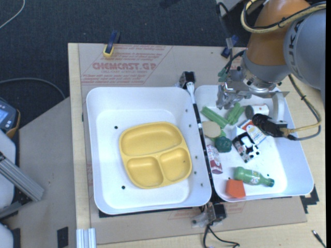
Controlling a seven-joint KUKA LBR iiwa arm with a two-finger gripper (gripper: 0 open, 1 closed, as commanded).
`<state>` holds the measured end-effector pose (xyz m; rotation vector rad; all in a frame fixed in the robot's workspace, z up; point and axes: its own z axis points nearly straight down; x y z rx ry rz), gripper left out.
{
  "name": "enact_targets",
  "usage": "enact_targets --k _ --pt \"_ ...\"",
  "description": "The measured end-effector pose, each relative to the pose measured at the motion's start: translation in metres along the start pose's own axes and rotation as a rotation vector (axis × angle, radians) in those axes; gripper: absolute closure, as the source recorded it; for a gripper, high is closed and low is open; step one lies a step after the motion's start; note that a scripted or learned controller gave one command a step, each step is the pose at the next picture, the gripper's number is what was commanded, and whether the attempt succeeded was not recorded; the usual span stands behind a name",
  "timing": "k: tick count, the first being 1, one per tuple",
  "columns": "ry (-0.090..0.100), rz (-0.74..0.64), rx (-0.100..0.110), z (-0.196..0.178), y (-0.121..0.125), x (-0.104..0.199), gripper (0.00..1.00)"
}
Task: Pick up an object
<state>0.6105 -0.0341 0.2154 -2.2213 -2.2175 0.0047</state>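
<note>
Orange block and green bottle sit nearest in the right bin. Beyond them the end effector hangs over the long green pieces at the far end; grip state, cannot tell. Best drop squarely on one piece, clear of neighbours.

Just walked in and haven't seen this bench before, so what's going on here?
A grey KUKA arm reaches in from the right, with its gripper lowered over the far end of the right bin, above a cluster of green pieces. That bin also holds a green bottle, an orange block and a black-and-white toy. The left bin holds a yellow divided tray. Nothing can be seen between the gripper's fingers, so no pick is evident yet.
</note>
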Motion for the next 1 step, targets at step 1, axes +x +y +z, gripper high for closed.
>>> enact_targets --k 1 --pt "-0.001 -0.002 -0.008 -0.0171 0.0011 -0.0031 1.00"
